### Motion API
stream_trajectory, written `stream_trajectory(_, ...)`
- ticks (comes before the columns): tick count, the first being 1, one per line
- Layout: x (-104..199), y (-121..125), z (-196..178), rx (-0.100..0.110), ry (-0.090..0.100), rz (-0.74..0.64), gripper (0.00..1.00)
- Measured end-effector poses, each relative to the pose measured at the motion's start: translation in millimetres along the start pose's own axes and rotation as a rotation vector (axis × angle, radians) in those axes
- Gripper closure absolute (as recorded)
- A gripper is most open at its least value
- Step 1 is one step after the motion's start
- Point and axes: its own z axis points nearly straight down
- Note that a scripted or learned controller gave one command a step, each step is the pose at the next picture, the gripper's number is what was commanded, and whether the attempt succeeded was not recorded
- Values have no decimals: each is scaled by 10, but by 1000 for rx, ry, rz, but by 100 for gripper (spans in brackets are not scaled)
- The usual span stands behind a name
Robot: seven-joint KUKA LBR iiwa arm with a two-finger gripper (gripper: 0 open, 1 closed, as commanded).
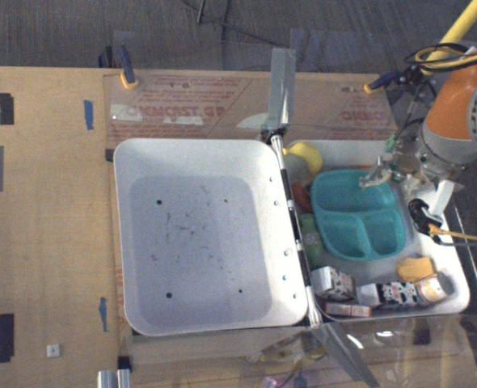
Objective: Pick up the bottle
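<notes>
The bottle point(403, 293) lies on its side near the front right corner of the right bin point(458, 296). It has a black-and-white label and a tan cap pointing right. My gripper point(380, 174) hangs over the back right rim of a teal divided tray point(358, 215), well behind the bottle and apart from it. The grey wrist with its orange band point(457, 111) reaches in from the right above it.
The right bin also holds a yellow object point(306, 156) at the back left, green and red items point(306, 225) along its left wall, an orange piece point(416, 267), and small boxes point(335, 284) at the front. The left bin point(198, 233) stands beside it. Cables point(432, 226) trail by the right wall.
</notes>
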Motion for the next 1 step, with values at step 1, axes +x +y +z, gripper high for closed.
stream_trajectory(1, 116, 109, 120, 19, -8, 41, 0)
